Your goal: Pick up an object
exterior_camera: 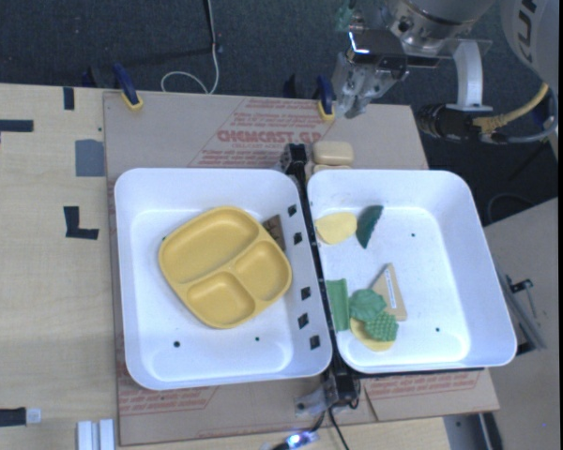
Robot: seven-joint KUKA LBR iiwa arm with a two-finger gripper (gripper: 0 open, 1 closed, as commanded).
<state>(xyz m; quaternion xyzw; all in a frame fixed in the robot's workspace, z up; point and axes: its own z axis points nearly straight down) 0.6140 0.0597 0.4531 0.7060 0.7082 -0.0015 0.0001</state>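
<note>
Pincer: metal, above the desk beyond the bins — grip state cannot be told
Left bin: glossy yellow three-compartment tray
Right bin: small green and yellow pieces — flat yellow disc

One fixed camera looks down at a slant from above the bench, far enough to take in both white bins whole.

The pale wooden table carries a brown cardboard sheet with red lettering, clamped at its far edge; black tape marks dot the wood at left. On the cardboard sit two white bins, the left bin touching the right bin; a small beige block lies just behind them.
</note>
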